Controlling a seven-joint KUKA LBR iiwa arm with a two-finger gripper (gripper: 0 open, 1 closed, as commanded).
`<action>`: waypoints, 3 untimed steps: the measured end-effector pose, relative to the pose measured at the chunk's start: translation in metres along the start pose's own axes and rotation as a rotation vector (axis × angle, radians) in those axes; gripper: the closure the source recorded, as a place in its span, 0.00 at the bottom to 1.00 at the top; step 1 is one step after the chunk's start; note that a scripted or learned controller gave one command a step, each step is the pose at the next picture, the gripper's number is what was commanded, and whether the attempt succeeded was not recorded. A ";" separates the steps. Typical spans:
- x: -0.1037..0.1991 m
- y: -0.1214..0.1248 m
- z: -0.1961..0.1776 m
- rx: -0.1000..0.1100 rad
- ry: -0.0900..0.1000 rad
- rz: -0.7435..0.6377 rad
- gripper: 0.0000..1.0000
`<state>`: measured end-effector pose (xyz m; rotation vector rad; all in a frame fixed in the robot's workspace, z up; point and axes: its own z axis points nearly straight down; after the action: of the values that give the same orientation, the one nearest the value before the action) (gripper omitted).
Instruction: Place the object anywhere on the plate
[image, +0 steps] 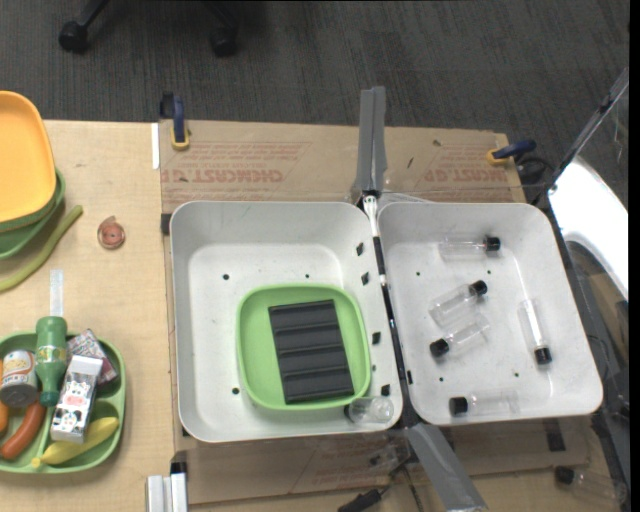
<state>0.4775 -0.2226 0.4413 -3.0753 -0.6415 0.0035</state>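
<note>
1. The two white bins sit side by side on the surface (110, 180). This looks like a source-and-target layout, with the left bin (200, 300) as the target and the right bin (560, 300) as the source.
2. A green plate (255, 345) lies flat in the left bin, towards its near side. A dark ridged insert (310, 350) covers most of the plate's middle, so the bare rim around it is narrow.
3. Five clear vials with black caps lie on their sides in the right bin, well apart from the plate. They include one near the far wall (462, 247), two close together in the middle (455, 300) (462, 335), a thin one towards the right (528, 322) and one at the near wall (488, 404). They are loosely scattered and none stands upright, probably because round vials roll until they settle.
4. One more clear vial (370, 408) lies in the left bin at the plate's near right corner, just beside or touching the rim. I judge this to be the task's thing. I cannot tell whether it rests on the plate or only leans against it, so the placing looks doubtful.
5. I cannot tell whether the claw is apart or together.
6. Risk: a vial set on the ridged insert may roll along the grooves, or slip off the sloping rim.
</note>
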 end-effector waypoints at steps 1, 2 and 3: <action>0.000 0.000 0.000 0.000 -0.001 0.134 0.00; 0.000 0.000 0.000 0.000 -0.001 0.208 0.00; 0.001 0.000 0.001 0.000 -0.001 0.207 0.00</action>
<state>0.4780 -0.2220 0.4408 -3.1254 -0.3199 0.0055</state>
